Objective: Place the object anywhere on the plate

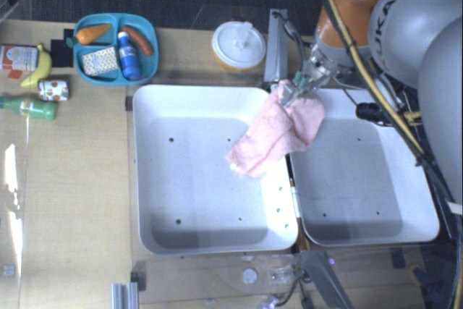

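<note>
The fingers [295, 89] are clamped on the pink cloth [275, 132], which hangs over the left bin [181, 177], not yet on any plate.

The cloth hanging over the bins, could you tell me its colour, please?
Pale pink; the cloth shows best in the camera view.
</note>
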Tool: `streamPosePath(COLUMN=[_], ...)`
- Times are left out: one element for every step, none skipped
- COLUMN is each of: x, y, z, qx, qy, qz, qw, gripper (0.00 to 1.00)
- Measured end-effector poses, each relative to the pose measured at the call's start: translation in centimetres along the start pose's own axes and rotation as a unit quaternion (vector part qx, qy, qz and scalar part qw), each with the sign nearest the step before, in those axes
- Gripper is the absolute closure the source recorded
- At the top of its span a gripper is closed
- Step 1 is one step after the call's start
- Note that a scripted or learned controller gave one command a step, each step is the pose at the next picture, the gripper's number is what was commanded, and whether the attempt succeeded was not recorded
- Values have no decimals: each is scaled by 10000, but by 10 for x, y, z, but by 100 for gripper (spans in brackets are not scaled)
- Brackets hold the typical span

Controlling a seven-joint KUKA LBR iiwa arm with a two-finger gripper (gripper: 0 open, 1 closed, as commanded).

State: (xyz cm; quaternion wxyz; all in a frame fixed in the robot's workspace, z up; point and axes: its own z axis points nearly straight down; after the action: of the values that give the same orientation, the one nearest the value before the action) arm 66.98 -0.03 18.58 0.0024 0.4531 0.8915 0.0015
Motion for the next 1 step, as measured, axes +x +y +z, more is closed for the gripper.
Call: streamPosePath(x=[0], y=[2], z=[-40], qx=[-6], qy=[-6], qz=[-26], qw=[10000], gripper=[100])
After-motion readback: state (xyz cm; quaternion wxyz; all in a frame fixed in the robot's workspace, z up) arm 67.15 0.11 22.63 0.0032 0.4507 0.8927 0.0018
